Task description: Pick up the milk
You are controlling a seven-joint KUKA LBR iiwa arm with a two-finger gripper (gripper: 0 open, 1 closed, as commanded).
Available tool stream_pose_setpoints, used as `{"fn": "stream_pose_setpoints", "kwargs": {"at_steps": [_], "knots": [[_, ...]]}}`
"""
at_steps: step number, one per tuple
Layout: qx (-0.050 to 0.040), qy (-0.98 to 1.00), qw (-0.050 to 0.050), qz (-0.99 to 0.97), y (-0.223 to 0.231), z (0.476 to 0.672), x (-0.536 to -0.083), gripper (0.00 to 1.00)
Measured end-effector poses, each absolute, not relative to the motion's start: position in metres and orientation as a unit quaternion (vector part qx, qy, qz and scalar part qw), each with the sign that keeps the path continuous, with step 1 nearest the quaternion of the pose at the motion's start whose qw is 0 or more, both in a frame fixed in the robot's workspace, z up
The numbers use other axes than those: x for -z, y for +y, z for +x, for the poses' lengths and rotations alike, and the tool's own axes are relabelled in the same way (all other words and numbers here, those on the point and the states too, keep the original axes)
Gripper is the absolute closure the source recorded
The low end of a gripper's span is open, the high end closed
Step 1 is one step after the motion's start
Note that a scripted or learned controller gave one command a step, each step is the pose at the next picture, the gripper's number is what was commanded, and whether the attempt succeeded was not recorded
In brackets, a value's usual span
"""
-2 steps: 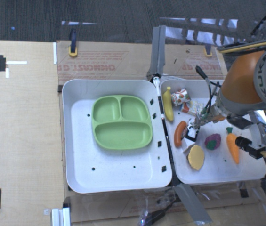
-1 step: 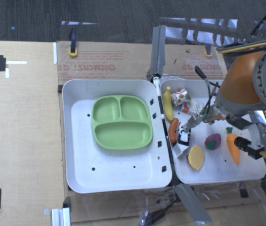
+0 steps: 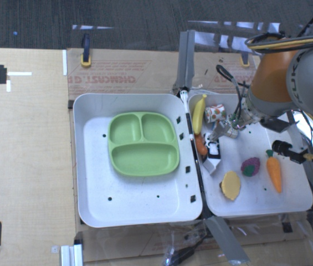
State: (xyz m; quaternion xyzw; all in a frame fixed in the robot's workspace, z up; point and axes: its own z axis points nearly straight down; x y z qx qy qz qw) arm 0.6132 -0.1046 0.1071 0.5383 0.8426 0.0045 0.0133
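1. The claw is low in the right bin, near its left wall; I cannot tell how it is set.
2. The milk, a small black-and-white carton, lies just below the claw, tight against a small orange piece at the divider.
3. Risk, as I judge it: that crowding may jam the claw or drag the neighbour along; the banana and spotted cup sit close too.
4. The carrot, purple piece and yellow piece lie well apart; the green plate sits in the left bin.
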Motion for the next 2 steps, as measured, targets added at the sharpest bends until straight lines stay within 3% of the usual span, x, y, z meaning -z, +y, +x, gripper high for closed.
{"fn": "stream_pose_setpoints", "kwargs": {"at_steps": [1,2], "knots": [[-0.0053,0.873,0.01,0.488,-0.113,0.632,-0.107,0.0],[-0.0063,0.873,0.011,0.488,-0.113,0.634,-0.119,1.0]]}}
